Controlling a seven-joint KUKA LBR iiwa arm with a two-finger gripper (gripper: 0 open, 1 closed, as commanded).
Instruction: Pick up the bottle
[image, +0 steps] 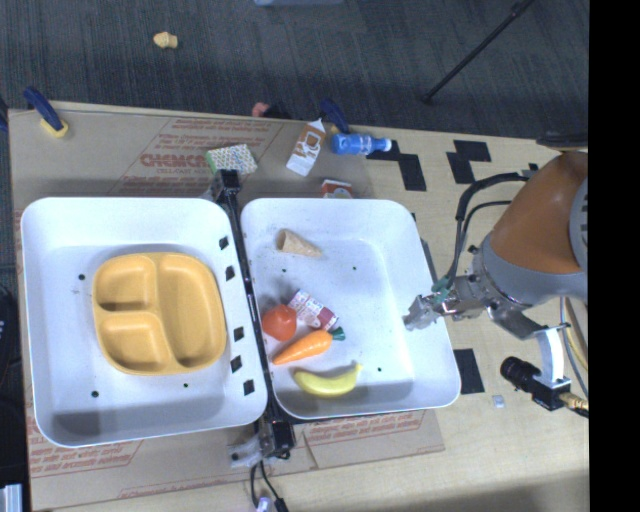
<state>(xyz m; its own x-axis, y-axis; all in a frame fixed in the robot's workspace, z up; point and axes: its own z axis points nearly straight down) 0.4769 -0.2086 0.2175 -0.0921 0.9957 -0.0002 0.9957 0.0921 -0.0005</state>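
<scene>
Bottle (358, 144), blue, lies on its side on the counter (480, 430) at upper centre of frame, above the right bin (425, 270), outside it. Tool (425, 312) hovers at that bin's right rim, mid-right of frame, well apart from bottle; cannot tell its state. Right bin holds banana (326, 381), carrot (302, 347), tomato (279, 323). Left bin (50, 260) holds yellow tray (158, 311).

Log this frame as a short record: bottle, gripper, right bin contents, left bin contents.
bottle: blue bottle lying on the bench beyond the right bin, outside both bins
gripper: gripper at the right bin's right rim, far from the bottle
right bin contents: cone, carton, tomato, carrot, banana
left bin contents: yellow tray in the left bin
</scene>
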